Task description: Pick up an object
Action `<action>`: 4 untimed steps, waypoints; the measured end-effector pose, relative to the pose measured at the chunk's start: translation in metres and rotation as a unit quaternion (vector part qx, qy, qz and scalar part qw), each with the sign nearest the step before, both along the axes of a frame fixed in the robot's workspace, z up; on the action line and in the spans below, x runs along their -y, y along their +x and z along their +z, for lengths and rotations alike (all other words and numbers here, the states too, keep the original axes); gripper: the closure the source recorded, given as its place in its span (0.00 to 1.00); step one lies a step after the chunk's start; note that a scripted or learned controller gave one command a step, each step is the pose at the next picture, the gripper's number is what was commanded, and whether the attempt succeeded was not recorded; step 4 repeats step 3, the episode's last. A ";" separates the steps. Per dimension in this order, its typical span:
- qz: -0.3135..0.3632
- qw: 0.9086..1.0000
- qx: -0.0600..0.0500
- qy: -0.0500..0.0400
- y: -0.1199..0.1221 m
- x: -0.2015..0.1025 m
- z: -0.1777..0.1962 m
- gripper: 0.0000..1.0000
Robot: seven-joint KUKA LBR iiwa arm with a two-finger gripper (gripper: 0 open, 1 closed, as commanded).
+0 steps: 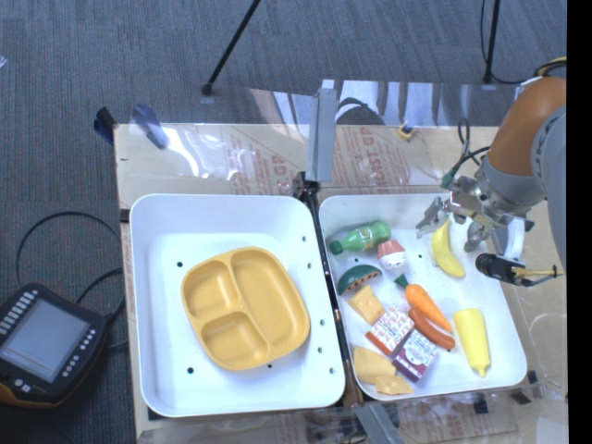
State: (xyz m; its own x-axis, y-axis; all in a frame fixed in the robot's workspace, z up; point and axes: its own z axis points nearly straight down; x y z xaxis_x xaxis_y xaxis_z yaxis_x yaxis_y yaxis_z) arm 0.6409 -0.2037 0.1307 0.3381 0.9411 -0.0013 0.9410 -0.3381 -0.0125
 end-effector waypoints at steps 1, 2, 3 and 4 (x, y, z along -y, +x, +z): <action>0.003 1.000 -0.001 0.000 0.002 -0.002 0.008 1.00; -0.006 1.000 0.009 -0.002 0.001 -0.007 0.128 1.00; 0.099 0.995 0.005 0.000 0.005 -0.070 0.173 1.00; 0.099 0.995 0.005 0.000 0.005 -0.070 0.173 1.00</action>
